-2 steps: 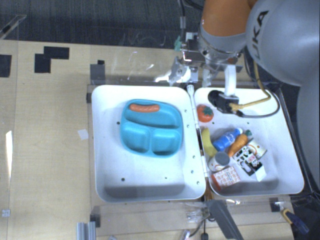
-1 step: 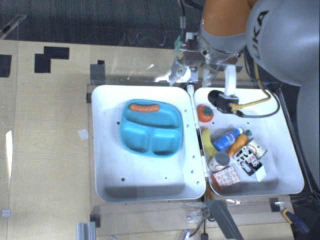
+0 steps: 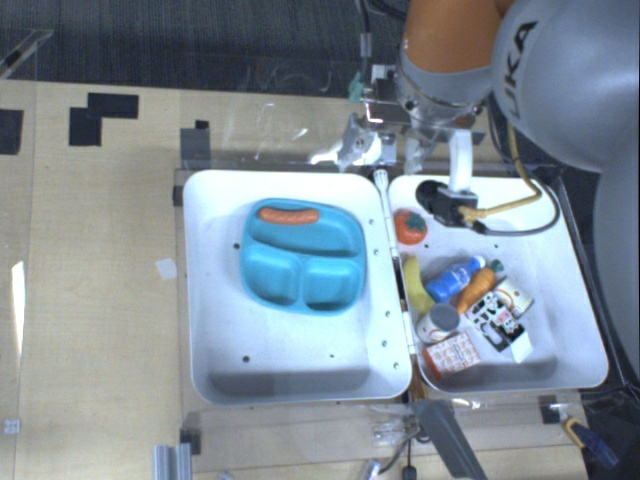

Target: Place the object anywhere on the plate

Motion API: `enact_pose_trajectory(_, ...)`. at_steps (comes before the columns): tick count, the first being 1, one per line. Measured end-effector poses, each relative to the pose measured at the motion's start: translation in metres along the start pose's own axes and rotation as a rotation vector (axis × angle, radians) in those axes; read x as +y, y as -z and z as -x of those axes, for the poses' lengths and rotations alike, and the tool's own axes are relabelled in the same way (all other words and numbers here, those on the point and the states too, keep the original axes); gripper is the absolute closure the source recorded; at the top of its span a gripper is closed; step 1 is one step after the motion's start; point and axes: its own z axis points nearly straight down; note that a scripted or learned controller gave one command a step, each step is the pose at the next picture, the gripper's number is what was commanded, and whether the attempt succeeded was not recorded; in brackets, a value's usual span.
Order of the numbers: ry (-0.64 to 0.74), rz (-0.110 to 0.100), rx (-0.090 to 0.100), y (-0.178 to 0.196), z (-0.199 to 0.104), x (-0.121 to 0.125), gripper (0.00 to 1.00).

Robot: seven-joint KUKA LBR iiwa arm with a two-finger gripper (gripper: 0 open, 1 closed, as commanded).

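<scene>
Pale wooden bench (image 3: 90, 298) with black marks at its far left. The left shallow white bin (image 3: 200, 298) held a blue plastic plate with three compartments (image 3: 300, 278), one long compartment on the far side and two smaller ones on the near side. The orange-red sausage-shaped toy (image 3: 289, 215) lay lengthwise in the long far compartment, fully on the plate, with both near compartments bare. The two-finger gripper (image 3: 372, 156) hung over the far rim where the two bins meet, well apart from the sausage. How far open it was could not be told from this view, and nothing was seen in its hold. The grey arm with the orange band (image 3: 560, 58) came in from the upper right. The right shallow white bin (image 3: 575, 318) held a cluster: a red tomato-like toy (image 3: 410, 227) near the dividing wall, a yellow banana-like piece (image 3: 411, 280) along that wall, a blue bottle (image 3: 450, 279), an orange carrot-like toy (image 3: 478, 286) touching the bottle, a grey round disc (image 3: 442, 318), a red-and-white printed packet (image 3: 452, 353) nearest the camera, and a black-and-white patterned box (image 3: 497, 313).
</scene>
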Motion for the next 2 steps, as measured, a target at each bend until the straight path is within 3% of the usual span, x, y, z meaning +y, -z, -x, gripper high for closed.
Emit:
enact_pose_trajectory(1,0.000,0.000,0.000,0.000,0.000,0.000,0.00)
enact_pose_trajectory(2,-0.213,-0.002,-0.001,-0.045,0.032,0.006,0.00)
